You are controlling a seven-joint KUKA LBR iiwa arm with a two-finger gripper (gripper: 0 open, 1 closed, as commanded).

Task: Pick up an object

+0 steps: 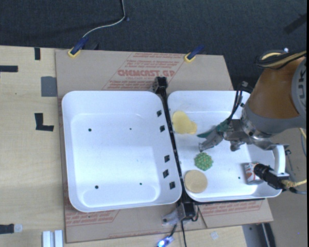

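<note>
The arm (275,94) reaches in from the right over the right bin (224,192), its orange band above the grey wrist. The pincer (207,140) hangs low inside that bin with its two dark green-tipped fingers (206,145) spread apart and pointing left; nothing sits between them, so it stands wide and holds no object. Just below the fingertips lies a green ball (203,162) with a bumpy surface, near but apart from them. Up and to the left of the pincer, close to the divider between the bins, lies a pale yellow piece (183,122). Below the green ball, against the bin's lower left corner, rests a tan disc (195,181). Near the bin's right wall sits a small red-and-white box (250,173), partly hidden by the black part of the arm's fitting. The left bin (72,138) stands beside the right one, both on a brown cardboard sheet (144,71) laid on the wooden desk (20,158).
</note>
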